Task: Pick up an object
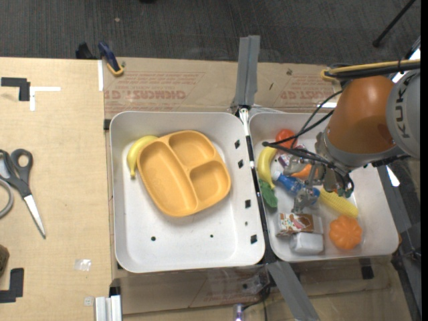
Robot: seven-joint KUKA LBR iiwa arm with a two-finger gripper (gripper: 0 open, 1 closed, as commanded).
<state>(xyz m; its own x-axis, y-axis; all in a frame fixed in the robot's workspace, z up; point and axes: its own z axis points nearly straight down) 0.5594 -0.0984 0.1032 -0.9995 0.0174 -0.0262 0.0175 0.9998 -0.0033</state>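
Gripper: low in the right white bin, above a blue plastic toy; grip state cannot be told.
Left white bin: orange divided plate, yellow banana.
Orange pumpkin toy: right bin's near corner.

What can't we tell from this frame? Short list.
- Gripper: whether it grips anything; wrist and cables cover it in the camera view.
- Blue item under the gripper: identity unclear, partly covered.
- Red object: mostly hidden by cables and arm.
- Banana in left bin: partly behind the yellow divided plate.
- Small carton: label too small to read.
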